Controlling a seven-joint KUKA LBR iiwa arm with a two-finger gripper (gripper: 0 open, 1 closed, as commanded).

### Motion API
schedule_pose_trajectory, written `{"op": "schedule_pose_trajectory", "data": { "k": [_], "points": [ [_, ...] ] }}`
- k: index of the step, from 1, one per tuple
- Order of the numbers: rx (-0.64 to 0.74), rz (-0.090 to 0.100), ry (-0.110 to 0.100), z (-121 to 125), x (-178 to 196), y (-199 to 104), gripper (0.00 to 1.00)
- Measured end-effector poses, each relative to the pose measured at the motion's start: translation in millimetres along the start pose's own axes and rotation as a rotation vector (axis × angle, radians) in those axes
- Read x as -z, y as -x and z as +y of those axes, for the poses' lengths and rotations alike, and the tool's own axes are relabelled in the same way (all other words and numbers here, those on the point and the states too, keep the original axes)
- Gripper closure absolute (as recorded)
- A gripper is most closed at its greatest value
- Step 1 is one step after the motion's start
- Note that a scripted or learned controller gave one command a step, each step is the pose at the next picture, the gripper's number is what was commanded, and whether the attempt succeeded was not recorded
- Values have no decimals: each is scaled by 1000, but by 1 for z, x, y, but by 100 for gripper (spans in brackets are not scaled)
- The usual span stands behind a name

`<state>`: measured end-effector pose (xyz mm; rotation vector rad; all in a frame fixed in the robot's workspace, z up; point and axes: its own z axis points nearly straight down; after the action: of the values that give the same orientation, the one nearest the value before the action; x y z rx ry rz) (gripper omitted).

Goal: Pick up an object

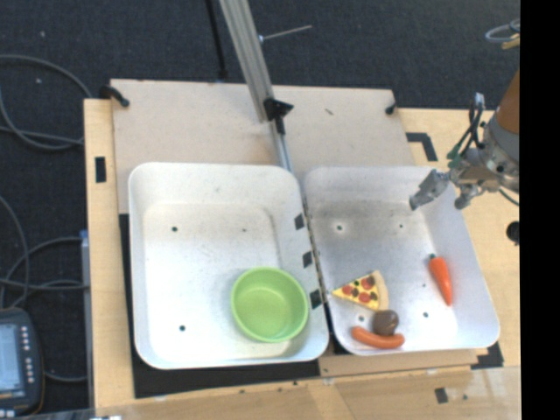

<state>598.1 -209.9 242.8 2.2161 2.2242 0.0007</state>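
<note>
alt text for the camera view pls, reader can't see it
A grey robot arm's gripper hovers over the upper right edge of the right white bin, holding nothing. That bin holds a toy carrot, pizza slice, brown round piece and sausage. The left bin holds a green bowl.

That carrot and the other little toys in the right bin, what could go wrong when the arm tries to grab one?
The carrot lies near the right bin's sloped side wall, so the tool might bump the wall or push the carrot away. The pizza slice, brown ball and sausage sit crowded together, so it might nudge or grab the wrong one.
</note>
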Motion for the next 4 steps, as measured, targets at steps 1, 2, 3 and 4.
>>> {"op": "schedule_pose_trajectory", "data": {
  "k": [1, 2, 3, 4],
  "points": [
    [1, -1, 0, 0, 0, 0, 0],
    [-4, -1, -6, -9, -59, 0, 0],
    [-1, 0, -6, -6, -118, -6, 0],
    [-5, -2, -3, -6, -143, -4, 0]
  ]
}}
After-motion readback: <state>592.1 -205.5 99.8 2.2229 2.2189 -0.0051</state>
